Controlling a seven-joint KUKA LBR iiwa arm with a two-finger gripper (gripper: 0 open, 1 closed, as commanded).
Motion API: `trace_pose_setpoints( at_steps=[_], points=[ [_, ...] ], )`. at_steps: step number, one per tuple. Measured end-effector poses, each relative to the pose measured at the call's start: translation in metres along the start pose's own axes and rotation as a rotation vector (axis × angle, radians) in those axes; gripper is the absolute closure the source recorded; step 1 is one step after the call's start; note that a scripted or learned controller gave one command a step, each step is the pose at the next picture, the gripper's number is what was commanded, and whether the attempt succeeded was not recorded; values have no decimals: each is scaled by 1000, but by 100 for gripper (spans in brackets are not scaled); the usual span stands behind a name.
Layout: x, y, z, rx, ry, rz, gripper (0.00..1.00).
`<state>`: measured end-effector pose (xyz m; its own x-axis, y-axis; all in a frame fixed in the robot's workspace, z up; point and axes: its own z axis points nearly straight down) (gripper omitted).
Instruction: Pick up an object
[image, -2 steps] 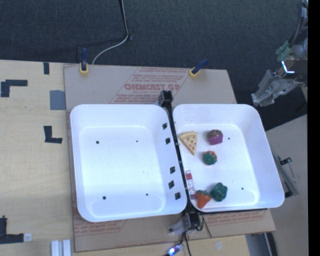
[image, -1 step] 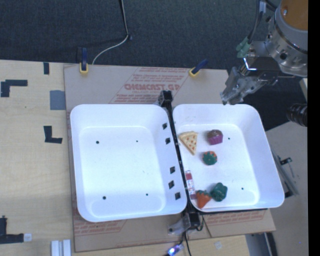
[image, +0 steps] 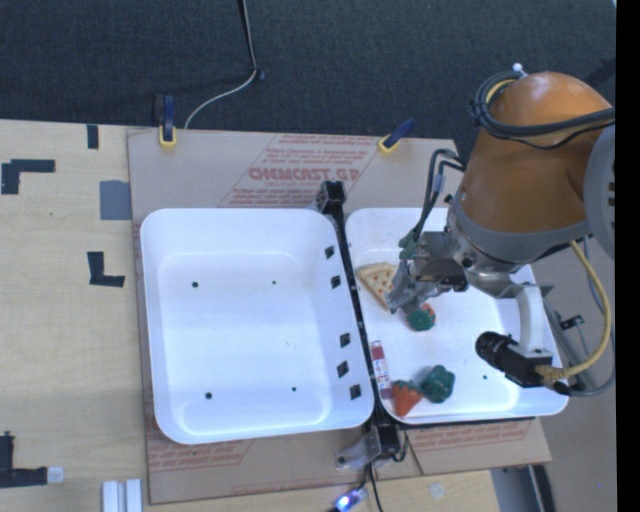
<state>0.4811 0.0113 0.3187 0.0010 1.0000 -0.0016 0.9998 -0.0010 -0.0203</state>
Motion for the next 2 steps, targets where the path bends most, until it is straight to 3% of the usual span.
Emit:
trace_pose_setpoints(
  at_steps=[1,2],
  points=[
    [-12,12,-194,-40,1,-2,100],
    [52,-2,-218,-23,3,-9,100]
  ],
)
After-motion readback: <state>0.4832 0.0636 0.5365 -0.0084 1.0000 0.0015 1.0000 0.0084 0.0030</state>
